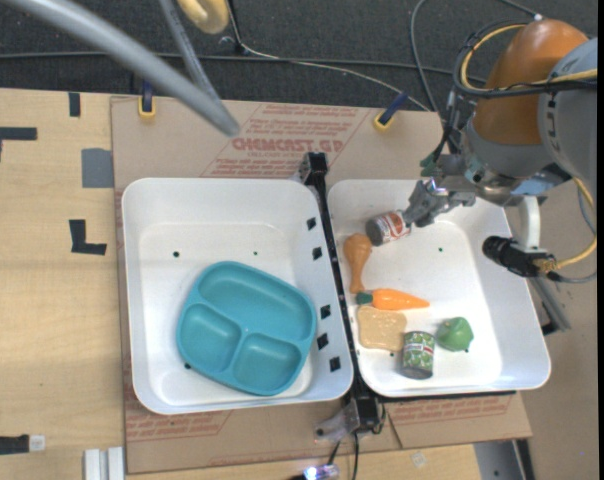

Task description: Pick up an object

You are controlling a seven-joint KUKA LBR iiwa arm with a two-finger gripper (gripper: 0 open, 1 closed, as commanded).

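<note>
White plastic walls frame everything you need to watch, so start at the near edge of the right bin (502, 373), where the loose items crowd together: a small green-labelled can (418, 354) lying on its side, touching a tan slice of toy bread (379, 328), with a green pepper-like piece (455, 334) just beside the can. Just behind them you have an orange carrot (397, 299) lying flat, and a tan drumstick-shaped piece (357, 255) leaning close to the divider between the bins. That clustering leaves little finger room around any one of them. In the left bin (147, 268) a teal compartment plate (245, 326) sits alone, well apart from the rest. Farther back in the right bin, a small bottle with a red band (387, 228) hangs tilted at the tip of the gripper (414, 215), which reaches down from the right under the arm's orange band. To my eye the fingers are pinching the bottle's far end, which would explain why it sits askew and lifted. You should judge this as the lifting stage, with the grip shallow enough that the bottle could slip free.
</note>
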